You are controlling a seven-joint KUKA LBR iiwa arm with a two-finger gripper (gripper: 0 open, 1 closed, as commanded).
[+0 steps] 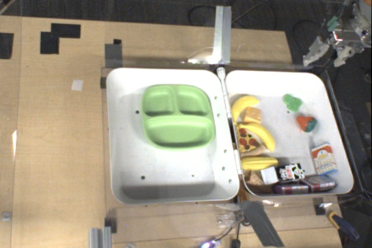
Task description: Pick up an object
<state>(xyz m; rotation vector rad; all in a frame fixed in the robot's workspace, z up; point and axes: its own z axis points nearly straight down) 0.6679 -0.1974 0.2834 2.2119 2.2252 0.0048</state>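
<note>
- Camera view, upper right corner of the frame: the gripper [334, 46] hangs beyond the far right corner of the right bin [325, 87], over the dark floor, well apart from everything in the bins. I cannot tell how its jaws stand.
- Left bin [122, 125], centre of the frame, holds a green divided plate [176, 115] lying flat.
- Along the right bin's left wall, bananas [251, 122] lie piled with a pizza slice [249, 139] among them.
- A green toy [292, 103] sits in the upper right part of that bin, with a strawberry [306, 122] just below it.
- A small carton [323, 158] rests near the bin's right wall.
- A black-and-white box [290, 172] and a dark purple wrapper [304, 186] lie along the near wall.
</note>
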